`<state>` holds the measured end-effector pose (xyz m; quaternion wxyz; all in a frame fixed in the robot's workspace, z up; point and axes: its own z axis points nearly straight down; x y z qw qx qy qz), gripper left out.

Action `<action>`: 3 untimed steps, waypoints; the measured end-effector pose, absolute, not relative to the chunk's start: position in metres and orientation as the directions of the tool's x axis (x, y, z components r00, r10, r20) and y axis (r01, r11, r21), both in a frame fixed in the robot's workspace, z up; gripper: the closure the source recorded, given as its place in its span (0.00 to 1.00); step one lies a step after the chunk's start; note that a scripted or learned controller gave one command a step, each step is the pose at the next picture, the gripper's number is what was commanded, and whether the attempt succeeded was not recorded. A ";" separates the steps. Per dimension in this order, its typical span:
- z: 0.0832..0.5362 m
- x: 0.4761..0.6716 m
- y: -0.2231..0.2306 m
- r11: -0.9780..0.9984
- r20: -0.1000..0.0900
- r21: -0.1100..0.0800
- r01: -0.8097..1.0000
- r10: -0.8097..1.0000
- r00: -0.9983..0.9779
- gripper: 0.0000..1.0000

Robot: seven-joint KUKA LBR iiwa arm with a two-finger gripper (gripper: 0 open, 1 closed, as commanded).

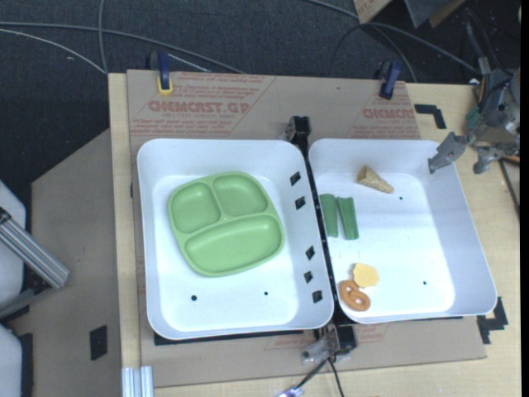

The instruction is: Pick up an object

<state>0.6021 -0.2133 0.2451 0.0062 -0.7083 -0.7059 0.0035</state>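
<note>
While my gripper point(461, 157) hangs at the right bin's point(463, 246) far corner, fingers spread and bare, stock reads: wedge point(375, 180), 2 green sticks point(340, 217), yellow piece point(365, 275), pretzel point(356, 296), all loose for picking. Left bin point(157, 222): 1 green tray point(226, 222). Cardboard point(207, 102) underneath, clamped; dark floor.

so there's two white bins side by side, left bin point(157, 246) and right bin point(463, 246), sitting on a brown cardboard sheet point(207, 98) with red print, pinned down by two blue clamps point(165, 71) at the far edge. black cables point(107, 31) snake over the dark floor behind my bench.
</note>
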 end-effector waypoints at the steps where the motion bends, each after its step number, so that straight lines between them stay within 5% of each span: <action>1: 0.253 0.605 -0.213 0.000 0.000 0.000 1.000 1.000 0.000 0.00; 3: 0.164 0.609 -0.220 0.000 0.001 -0.003 1.000 1.000 0.000 0.00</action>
